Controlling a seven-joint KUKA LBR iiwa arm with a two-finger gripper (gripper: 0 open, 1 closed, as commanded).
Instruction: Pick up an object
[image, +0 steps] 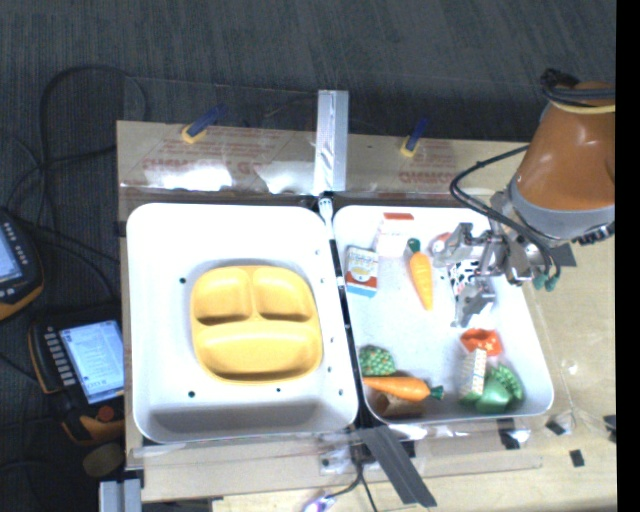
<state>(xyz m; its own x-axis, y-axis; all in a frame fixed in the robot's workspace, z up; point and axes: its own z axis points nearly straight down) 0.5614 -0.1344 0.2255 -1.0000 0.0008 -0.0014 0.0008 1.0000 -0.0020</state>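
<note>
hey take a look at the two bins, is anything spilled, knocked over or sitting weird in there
Nothing looks spilled or damaged. The yellow tray lies flat in the left bin. The toy food, including two carrots, lies loosely jumbled inside the right bin, none over its rim. The end effector hangs above that bin.

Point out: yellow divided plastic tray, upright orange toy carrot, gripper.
yellow divided plastic tray (256, 340), camera view, large lower compartment.
upright orange toy carrot (423, 280), camera view, mid-body.
gripper (468, 308), camera view, between fingertips.
</note>
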